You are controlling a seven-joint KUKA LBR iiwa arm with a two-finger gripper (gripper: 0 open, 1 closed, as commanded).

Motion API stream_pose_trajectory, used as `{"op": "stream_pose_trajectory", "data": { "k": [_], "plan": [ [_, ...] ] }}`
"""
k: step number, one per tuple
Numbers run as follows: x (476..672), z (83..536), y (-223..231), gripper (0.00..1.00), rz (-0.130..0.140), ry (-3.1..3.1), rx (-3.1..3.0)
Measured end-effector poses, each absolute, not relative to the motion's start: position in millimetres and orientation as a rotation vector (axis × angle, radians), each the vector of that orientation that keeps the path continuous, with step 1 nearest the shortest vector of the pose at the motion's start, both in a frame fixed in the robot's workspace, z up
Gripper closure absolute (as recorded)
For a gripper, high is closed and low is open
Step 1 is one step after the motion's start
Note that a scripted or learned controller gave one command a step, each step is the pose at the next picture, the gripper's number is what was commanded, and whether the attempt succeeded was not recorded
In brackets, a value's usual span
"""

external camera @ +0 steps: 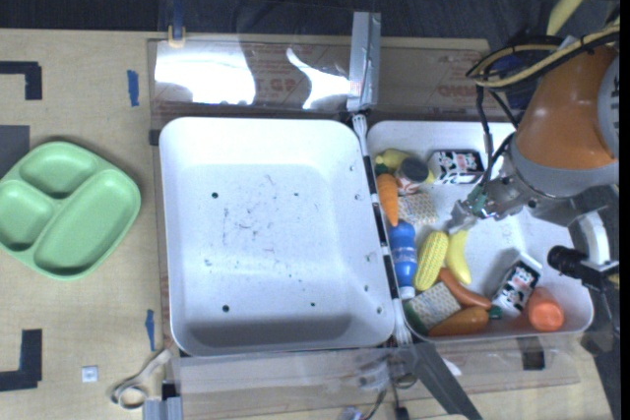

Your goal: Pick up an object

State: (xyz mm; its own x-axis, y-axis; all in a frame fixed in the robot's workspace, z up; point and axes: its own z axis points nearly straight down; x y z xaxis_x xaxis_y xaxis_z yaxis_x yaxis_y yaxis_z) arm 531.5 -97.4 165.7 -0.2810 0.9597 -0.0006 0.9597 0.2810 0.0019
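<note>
The claw [471,211] hovers in the right bin [576,322], just above the corn cob [431,260] and banana [458,254] — whether it is released or clenched cannot be told. Risk: the objects lie packed and touching, so a descent may strike two at once — or slip off a rounded surface.

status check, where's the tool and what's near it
Tool low in right bin, grip state unclear. Corn and banana just below it, nothing seen held. Blue bottle alongside.
</note>
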Motion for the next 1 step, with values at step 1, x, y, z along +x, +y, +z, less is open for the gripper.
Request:
{"op": "stream_pose_trajectory", "data": {
  "k": [1],
  "plan": [
    [531.5, 165.7, -97.5, 0.00, 0.002, 2.513, 1.883]
  ]
}}
